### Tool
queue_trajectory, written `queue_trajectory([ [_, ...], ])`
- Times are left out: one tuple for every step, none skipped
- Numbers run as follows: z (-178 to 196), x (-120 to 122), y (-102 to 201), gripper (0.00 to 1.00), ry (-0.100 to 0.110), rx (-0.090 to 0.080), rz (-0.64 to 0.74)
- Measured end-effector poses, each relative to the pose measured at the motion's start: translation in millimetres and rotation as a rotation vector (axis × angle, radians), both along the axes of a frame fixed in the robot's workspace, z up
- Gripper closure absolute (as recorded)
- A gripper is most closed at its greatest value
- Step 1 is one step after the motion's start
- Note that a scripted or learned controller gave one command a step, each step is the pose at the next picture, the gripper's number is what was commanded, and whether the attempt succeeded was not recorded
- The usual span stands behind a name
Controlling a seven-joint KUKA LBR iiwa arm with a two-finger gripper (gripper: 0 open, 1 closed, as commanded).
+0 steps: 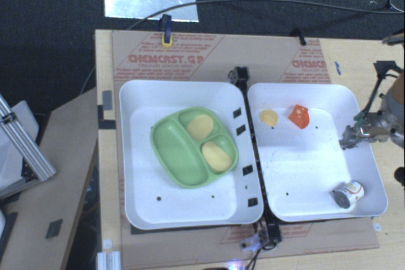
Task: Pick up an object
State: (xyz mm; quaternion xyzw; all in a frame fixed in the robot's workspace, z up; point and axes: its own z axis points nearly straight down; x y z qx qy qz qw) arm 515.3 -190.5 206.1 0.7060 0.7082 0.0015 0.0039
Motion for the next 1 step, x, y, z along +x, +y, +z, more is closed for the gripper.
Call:
queue_trajectory([
  [54.2, 1.8, -0.5, 1.0, 0.0, 0.0, 0.002],
])
